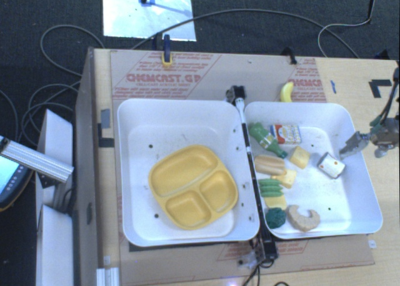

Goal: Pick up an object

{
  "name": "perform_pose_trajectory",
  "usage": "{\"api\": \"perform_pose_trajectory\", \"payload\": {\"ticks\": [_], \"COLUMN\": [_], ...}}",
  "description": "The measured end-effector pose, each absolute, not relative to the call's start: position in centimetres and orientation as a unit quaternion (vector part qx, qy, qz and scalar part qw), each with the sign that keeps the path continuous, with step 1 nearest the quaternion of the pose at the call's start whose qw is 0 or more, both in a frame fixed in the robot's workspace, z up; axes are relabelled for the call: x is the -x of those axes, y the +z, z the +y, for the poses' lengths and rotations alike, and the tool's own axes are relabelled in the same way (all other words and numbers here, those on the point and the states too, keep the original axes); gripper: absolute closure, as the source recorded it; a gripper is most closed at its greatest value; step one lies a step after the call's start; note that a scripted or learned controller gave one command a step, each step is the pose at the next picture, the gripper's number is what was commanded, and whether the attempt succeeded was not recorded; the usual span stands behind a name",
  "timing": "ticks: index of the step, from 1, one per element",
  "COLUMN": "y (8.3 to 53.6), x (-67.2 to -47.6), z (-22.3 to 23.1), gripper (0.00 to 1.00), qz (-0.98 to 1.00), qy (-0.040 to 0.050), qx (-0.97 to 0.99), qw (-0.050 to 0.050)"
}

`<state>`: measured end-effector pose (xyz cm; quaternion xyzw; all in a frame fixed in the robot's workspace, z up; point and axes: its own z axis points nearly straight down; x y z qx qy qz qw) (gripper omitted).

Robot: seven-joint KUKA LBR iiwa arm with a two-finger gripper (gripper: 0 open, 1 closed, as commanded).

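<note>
The end effector [359, 143] juts in at the right border, where the arm behind it is cut off by the picture's edge, and its fingers are too small and blurred to tell apart. The print on the small red-and-white packet [287, 133] in the right bin [359, 213] is too fine to read. At the left border a device with a lit screen [9, 178] is cut off, so what it is cannot be told.

A robotics lab: taped wooden bench [187, 72], loose cables [250, 13] over dark carpet [50, 4], two white bins [134, 128] of toy food.
</note>
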<state>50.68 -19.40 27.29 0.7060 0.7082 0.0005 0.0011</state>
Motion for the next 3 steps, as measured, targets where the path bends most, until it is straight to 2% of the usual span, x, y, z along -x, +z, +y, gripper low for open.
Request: {"api": "perform_pose_trajectory", "payload": {"ticks": [1, 2, 3], "y": [18.3, 8.4, 9.6], "x": [-60.5, -58.0, -58.1], "z": [-19.4, -14.9, -15.0], "gripper": [0.00, 0.00, 1.00], "qz": [0.708, 0.708, 0.709], "qy": [0.0001, 0.0005, 0.0012], "qx": [-0.706, -0.706, -0.705], "qw": [0.000, 0.000, 0.002]}}
